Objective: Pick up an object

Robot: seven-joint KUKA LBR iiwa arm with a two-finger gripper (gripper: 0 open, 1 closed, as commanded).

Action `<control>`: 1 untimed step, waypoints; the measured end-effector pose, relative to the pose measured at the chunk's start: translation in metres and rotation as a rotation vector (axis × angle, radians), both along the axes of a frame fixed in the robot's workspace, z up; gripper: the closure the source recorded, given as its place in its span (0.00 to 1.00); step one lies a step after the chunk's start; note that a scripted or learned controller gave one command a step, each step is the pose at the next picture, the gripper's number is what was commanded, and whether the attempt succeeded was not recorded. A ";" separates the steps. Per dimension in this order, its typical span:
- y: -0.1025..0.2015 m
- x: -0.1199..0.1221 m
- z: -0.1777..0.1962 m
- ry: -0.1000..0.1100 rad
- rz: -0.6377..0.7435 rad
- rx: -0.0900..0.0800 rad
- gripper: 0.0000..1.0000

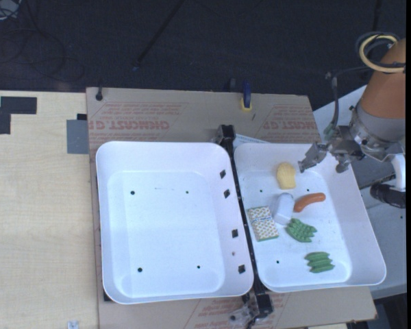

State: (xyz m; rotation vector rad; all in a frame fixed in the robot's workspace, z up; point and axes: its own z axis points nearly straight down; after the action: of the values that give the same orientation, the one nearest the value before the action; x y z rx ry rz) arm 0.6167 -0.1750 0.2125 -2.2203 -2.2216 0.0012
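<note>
Objects for picking all lie in the right bin (370,252): a yellow lump (285,175) near its upper middle, an orange sausage-shaped piece (309,200) below and to the right of it, a small white item (283,208) touching the top corner of a patterned square packet (263,223), and two green pieces, one (301,230) just right of the packet and another (319,261) lower down. You can see the gripper (326,157) hovering at the bin's upper right rim, its two fingers (309,159) spread apart with nothing between them and nothing touching them. The yellow lump sits closest, just below and left of the left finger, apart from it; the orange piece lies a little farther below. You have open white floor along the right bin's right side and lower left corner. The left bin (116,184) lies well apart from the fingers, across the black clips (234,233) joining the two bins. Both bins rest on a cardboard sheet (157,115) on the tabletop (34,225).
</note>
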 end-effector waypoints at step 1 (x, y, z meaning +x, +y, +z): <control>0.005 -0.022 -0.100 -0.016 0.002 -0.003 0.00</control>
State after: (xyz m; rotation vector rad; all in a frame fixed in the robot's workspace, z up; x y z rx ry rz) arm 0.5943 -0.1698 0.1129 -2.2277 -2.2328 -0.0138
